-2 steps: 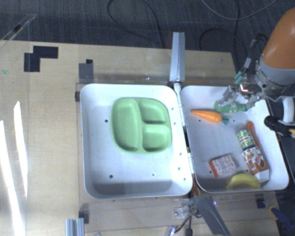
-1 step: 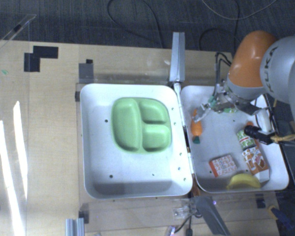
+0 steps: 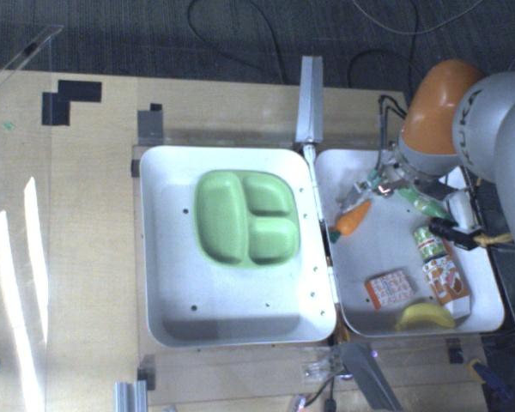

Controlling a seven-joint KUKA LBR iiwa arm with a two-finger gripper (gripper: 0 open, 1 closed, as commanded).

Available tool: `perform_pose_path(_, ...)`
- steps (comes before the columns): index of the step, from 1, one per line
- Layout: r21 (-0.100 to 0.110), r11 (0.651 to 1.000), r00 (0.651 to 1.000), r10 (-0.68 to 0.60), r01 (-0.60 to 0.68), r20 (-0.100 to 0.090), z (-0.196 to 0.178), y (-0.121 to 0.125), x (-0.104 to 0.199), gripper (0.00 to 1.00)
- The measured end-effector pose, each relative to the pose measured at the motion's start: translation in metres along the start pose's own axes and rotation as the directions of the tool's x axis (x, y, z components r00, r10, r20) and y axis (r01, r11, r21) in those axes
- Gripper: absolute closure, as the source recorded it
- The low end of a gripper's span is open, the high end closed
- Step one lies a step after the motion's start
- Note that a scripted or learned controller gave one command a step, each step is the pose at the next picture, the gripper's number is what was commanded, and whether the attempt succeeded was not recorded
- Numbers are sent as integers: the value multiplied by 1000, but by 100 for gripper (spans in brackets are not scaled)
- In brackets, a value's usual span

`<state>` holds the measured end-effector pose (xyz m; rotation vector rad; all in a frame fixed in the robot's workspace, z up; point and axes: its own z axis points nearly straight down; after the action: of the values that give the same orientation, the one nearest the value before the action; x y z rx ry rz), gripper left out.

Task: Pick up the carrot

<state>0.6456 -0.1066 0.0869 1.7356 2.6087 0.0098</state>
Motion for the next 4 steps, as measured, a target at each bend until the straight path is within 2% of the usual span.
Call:
perform_pose_path(1, -5, 1000, 1000, -1, 1, -1, -10, 3, 1, 100)
perform_pose_path(2, 7, 1000, 1000, -8, 8, -3, -18, -31, -3, 100)
perform_pose_path(3, 7, 1000, 1000, -8, 8, -3, -18, -31, -4, 0)
perform_pose_path(4, -6, 962, 962, -273, 273, 7, -3, -73, 28, 0)
